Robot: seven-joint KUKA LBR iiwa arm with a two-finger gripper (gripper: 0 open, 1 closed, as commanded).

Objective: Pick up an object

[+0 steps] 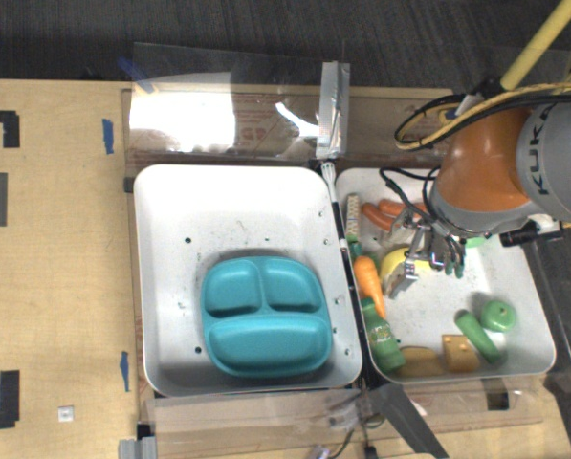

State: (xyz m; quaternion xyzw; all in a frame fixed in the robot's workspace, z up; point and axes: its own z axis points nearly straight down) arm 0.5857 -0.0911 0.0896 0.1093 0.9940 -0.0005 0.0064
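Below, a cardboard-covered bench (46, 256) bears 2 white bins (170, 199).

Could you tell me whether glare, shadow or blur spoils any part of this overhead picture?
In the camera view, strong glare whitens the clear panel behind the left bin; the arm throws a soft shadow over the right bin near the hand, whose fingers are too small and dim to read; the teal tray is sharp and evenly lit.

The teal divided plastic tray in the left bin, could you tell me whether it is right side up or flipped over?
Right side up: the teal divided plastic tray shows its three recessed compartments facing upward.
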